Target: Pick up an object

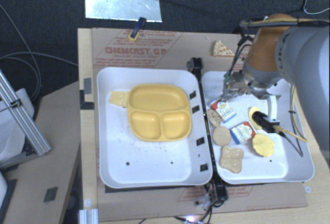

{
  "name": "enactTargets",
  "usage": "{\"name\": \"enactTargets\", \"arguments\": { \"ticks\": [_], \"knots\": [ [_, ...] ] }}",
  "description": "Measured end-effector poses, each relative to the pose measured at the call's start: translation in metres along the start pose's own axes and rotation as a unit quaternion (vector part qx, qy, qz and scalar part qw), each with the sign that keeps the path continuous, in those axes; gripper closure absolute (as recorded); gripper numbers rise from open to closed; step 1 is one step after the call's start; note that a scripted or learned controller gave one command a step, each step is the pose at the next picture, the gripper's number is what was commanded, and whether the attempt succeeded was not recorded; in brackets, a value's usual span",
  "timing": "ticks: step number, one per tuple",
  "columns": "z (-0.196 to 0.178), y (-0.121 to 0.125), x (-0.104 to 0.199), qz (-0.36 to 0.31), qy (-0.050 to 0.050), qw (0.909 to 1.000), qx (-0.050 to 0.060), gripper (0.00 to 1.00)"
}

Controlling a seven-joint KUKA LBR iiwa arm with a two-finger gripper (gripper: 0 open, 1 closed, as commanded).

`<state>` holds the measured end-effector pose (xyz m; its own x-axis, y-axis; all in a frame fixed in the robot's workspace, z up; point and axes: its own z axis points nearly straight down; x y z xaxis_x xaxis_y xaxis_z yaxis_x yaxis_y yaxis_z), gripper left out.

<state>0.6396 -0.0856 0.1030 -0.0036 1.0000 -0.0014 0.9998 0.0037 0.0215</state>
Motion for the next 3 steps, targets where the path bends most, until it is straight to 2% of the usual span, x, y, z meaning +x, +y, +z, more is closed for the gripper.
{"name": "enactTargets", "arguments": {
  "ticks": [1,2,3],
  "knots": [
    [0.001,0.000,0.000,0.000,0.000,1.0000,0.001,0.00],
    [0.019,0.014,0.001,-0.001,0.001,1.0000,0.009,0.00],
    [0.019,0.008,0.000,0.001,0.000,0.9999,0.010,0.00]
  ]
}}
